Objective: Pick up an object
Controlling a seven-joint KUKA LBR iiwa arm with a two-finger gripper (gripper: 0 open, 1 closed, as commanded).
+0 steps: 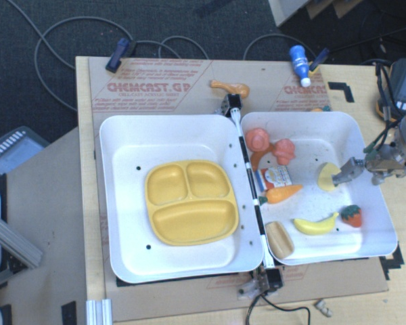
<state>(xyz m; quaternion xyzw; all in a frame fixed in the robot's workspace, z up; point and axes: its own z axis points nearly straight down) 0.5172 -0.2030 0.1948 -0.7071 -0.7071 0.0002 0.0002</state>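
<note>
Item 1. Right bin point(365, 246): we log 7 pieces inside. 2 pink toys point(258, 139) and point(283, 150) sit at its 10 o'clock corner; a small printed packet point(279, 176) lies just below them, touching a carrot point(283, 194). A banana point(316, 225) lies at 6 o'clock with a strawberry point(352, 215) just beside its right tip. A tan bread-like piece point(279, 239) rests at 7 o'clock against the dividing wall.

Item 2. Yellow round object point(327, 177), near the bin's centre-right, roughly 3 o'clock. We judge it the likeliest pick, since the gripper point(344, 173) reaches in from 3 o'clock and its tip touches or overlaps the object's right side.

Item 3. Gripper state: we cannot tell how wide it stands, nor whether anything is caught in it; the object appears to lie on the bin floor.

Item 4. Left bin point(122, 147): holds 1 yellow divided plate point(189, 202) with 3 compartments, centred, well apart from the arm.

Item 5. Bench point(155, 83): a blue bottle point(299, 63) at 1 o'clock, outside both bins.
</note>
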